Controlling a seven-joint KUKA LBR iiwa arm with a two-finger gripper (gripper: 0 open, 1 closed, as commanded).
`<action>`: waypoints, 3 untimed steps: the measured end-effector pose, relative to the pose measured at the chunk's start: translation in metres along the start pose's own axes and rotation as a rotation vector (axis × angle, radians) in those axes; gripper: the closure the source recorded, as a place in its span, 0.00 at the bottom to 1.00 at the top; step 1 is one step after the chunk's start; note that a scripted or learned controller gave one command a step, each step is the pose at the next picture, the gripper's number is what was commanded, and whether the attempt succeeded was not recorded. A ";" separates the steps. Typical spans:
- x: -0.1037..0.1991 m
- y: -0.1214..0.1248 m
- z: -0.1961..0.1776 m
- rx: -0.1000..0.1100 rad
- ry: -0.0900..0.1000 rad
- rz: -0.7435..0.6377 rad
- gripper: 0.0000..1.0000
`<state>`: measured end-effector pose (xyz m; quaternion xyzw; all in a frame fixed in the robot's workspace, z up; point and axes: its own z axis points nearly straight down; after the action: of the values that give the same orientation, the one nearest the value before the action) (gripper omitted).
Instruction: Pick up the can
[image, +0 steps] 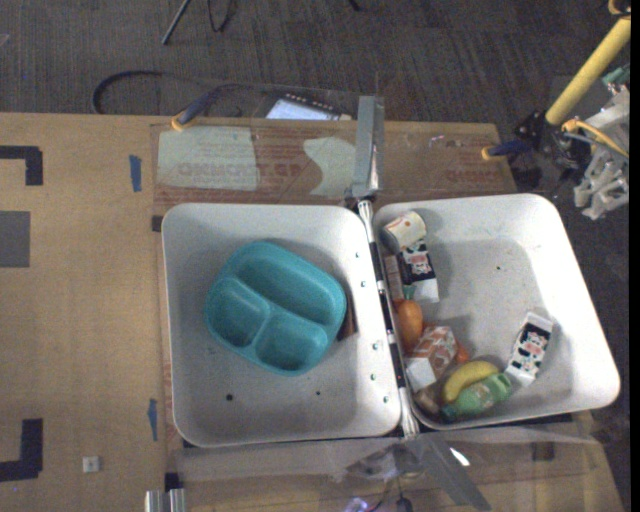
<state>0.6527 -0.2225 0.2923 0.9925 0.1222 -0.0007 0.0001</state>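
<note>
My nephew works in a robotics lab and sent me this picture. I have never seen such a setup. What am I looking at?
This is one camera fixed above a workbench, looking down at a slant. A program-driven robot arm with a two-finger gripper works here, reaching in from the right; its job is to pick up a can. Two shallow white bins sit side by side. The left bin holds a teal divided plate. The right bin holds small grocery items along its left and lower sides, among them a patterned carton and a banana. All rest on the bin floor. I cannot pick out the can for certain.
</note>
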 end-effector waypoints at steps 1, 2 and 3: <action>-0.005 -0.002 -0.017 -0.001 0.001 0.027 1.00; -0.002 -0.002 -0.021 -0.001 0.000 0.038 1.00; -0.003 -0.003 -0.019 0.002 -0.002 0.037 1.00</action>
<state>0.6493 -0.2203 0.3113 0.9946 0.1037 -0.0017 -0.0006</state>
